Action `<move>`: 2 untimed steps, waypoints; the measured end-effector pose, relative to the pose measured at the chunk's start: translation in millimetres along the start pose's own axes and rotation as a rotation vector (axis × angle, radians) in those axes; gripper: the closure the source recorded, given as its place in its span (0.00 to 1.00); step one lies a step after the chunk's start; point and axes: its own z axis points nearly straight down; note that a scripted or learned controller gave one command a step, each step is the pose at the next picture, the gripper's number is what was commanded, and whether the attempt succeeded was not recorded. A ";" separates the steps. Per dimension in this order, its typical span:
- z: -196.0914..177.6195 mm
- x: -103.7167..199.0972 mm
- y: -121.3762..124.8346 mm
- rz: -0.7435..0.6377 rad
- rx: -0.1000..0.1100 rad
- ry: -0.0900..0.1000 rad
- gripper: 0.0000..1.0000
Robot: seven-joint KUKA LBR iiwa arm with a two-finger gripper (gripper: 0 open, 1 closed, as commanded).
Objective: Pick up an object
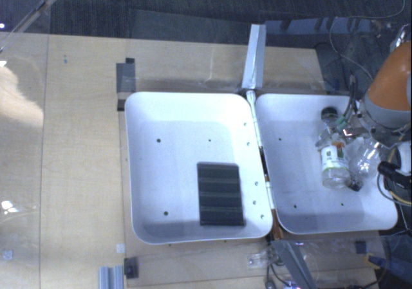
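I see the left bin [148,152] on the tabletop [77,152] carrying a ribbed black block [220,194] near its front edge, right of centre. The right bin [290,197] carries a clear plastic bottle [335,162] with a pale label toward its right edge. The end effector [355,143] sits just beside the bottle under the orange-banded arm [393,85]; I cannot tell its opening.
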 end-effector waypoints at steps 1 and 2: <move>-71.4 103.7 49.4 0.092 0.011 0.007 1.00; -27.3 94.2 50.1 0.166 0.014 0.004 1.00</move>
